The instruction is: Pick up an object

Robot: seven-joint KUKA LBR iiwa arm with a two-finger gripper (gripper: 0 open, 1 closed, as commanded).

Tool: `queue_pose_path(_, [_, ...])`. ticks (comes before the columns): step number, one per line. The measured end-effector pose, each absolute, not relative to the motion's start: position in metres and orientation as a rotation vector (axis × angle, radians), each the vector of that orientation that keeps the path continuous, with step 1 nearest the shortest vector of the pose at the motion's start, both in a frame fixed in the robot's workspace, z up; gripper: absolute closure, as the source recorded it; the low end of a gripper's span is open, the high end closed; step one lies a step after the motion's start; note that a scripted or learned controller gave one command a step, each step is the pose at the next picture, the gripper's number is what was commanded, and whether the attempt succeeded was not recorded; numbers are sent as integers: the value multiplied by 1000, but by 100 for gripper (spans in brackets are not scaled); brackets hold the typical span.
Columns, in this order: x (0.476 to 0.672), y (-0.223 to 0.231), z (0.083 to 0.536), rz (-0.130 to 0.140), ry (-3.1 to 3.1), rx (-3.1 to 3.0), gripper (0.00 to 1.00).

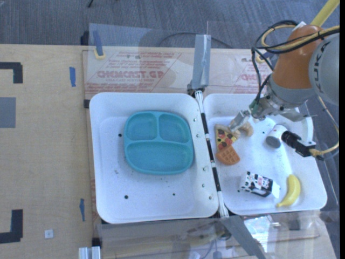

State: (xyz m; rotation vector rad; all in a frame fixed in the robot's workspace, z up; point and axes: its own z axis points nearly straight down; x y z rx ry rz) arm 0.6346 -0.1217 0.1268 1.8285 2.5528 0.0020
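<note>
A small tan piece (247,129) is lying in the upper left part of the right bin (272,163), and it is looking like the likeliest thing to be picked, since the gripper (239,122) is hanging just beside it, slanting down from the arm on the right. From this angle I cannot tell whether the gripper is open or closed, nor whether it is touching the piece.

Just left of it, a toy pizza slice (223,137) is sitting close against the bin's left wall, with a waffle (228,157) touching its lower end. Those two are probably crowding any approach from the left, and the wall behind them is leaving little room to slide anything that way. Open white floor is lying below and to the right of the tan piece, so a lift straight up or a small shift toward the bin's middle seems the freer route.

Farther off, a black-and-white carton (256,183) and a banana (290,191) are resting near the lower edge, well apart from the gripper. In the left bin (108,161), a teal divided plate (159,143) is sitting alone.
</note>
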Motion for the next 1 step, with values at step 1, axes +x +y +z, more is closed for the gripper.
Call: queue_pose_path(1, [599,-183,92,4,2602,1762,0])
